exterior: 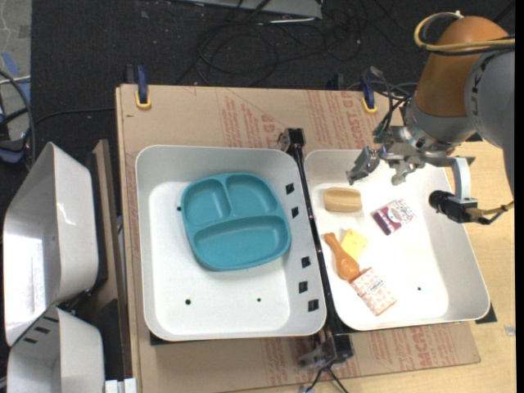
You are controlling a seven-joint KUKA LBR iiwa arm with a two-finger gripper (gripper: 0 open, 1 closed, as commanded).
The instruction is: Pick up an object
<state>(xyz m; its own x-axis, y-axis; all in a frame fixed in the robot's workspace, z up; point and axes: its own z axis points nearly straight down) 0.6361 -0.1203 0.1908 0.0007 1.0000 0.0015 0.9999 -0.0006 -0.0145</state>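
A: Eyes on the gripper (383,165), upper part of the right bin (458,281). The jaws stand spread wide, one dark finger angled down-left, the other to its right, and there's nothing between them.

B: And the closest thing to it?

A: A tan bread roll (342,200), just below and left of the fingertips, lying flat on the bin floor, apart from the jaws.

B: What else is in that bin?

A: A small purple-and-white packet (394,216) to the right of the roll. Lower down, an orange spoon-shaped piece (342,257) with a yellow block (354,242) touching its right side. Below those, a red-and-white packet (375,291), tilted.

B: The other bin?

A: The left bin (160,244) has a blue divided plate (236,221) lying flat near its middle.

B: The arm itself?

A: The grey arm (483,80) with its orange band reaches in from the upper right. Both bins sit side by side on the brown desk (213,113).
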